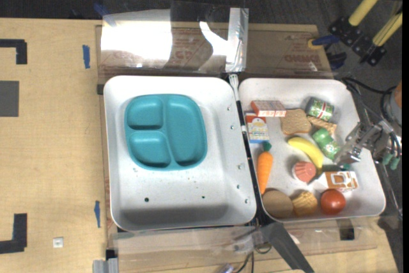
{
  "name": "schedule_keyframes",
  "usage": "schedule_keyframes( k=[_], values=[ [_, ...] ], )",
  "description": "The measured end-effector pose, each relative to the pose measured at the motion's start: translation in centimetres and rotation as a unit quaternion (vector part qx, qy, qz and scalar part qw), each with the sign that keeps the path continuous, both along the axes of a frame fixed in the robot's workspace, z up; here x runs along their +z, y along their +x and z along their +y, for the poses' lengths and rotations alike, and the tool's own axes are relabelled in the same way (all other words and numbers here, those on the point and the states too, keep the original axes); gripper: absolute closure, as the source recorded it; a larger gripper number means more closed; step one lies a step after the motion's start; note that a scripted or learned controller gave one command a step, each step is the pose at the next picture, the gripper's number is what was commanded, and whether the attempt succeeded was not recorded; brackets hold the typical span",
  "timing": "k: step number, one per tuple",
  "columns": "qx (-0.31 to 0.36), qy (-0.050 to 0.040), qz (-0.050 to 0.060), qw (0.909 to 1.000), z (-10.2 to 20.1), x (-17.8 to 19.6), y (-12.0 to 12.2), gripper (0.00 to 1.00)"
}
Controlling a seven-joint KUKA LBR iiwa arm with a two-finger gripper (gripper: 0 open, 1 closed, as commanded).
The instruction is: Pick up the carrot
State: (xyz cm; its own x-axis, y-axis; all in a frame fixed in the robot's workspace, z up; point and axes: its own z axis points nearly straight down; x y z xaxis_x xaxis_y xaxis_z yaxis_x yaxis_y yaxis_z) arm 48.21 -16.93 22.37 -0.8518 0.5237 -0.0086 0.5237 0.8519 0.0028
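The orange carrot [264, 165] with a green top lies along the left wall of the right bin [370, 201], its green end pointing toward the back. My gripper [355, 148] hangs over the right side of that bin, just right of the yellow banana [305, 150] and a green vegetable [327, 142]. It is well apart from the carrot, roughly a bin's half-width to its right. I see nothing held in it.
The right bin also holds two red-and-white cartons [268, 109], a bread slice [296, 122], a green can [319, 109], a pink fruit [305, 171], an orange juice box [340, 180], a tomato [332, 201] and a potato [277, 201]. A teal divided plate [166, 131] sits in the left bin [128, 201].
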Motion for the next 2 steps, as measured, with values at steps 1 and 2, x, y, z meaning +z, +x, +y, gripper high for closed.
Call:
schedule_keyframes(
  k=[1, 2],
  values=[
    [0.001, -0.0012, -0.004, 1.0, 0.0, 1.1, 0.2, 1.0],
    [-0.038, -0.0003, 0.001, 0.9993, -5.5, 0.8, 2.8, 1.0]
  ],
)
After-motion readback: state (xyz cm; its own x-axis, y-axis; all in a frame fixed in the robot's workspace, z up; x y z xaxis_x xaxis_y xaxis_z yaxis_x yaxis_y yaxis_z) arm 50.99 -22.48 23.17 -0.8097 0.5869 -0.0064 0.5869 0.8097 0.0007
